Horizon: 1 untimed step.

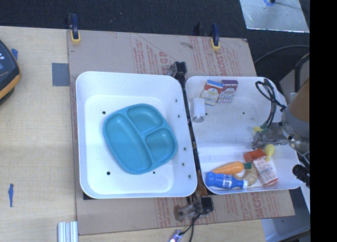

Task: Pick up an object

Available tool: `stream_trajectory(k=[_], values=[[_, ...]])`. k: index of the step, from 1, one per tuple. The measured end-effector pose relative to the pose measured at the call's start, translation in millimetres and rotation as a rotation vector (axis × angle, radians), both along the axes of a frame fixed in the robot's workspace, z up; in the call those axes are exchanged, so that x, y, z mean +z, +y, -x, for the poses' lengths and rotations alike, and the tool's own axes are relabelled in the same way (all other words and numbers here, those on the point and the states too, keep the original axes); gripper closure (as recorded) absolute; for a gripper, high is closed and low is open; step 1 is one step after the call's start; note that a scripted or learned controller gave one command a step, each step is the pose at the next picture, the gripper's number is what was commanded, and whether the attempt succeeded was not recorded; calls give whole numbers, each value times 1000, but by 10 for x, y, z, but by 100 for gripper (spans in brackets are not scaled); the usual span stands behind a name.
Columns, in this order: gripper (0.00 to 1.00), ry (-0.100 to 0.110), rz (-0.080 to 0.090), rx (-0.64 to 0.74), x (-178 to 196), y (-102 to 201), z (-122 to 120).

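Observation:
The right bin (231,125) holds several small objects. Along its near edge lies a blue bottle (226,182) with an orange carrot-like piece (230,168) beside it, and a red and white packet (263,170) sits to their right. At the far edge rests a small printed carton (220,91), and a pale cup (198,109) lies by the left wall. My gripper (261,140) reaches in low from the right, just above the packet and beside a yellow piece (269,150). The view shows nothing clearly held in it.
The left bin (89,130) carries a blue divided plate (139,138). A black cable (267,96) loops over the right bin's far right corner. Clamps (75,28) hold the cardboard base at the back. A dark device (6,72) sits at the bench's left edge.

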State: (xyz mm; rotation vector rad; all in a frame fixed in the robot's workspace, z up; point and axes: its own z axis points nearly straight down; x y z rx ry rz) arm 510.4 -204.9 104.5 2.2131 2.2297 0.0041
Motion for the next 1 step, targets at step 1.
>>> stream_trajectory(k=[1], values=[[100, 4, 1, -2, 166, 500, -697]])
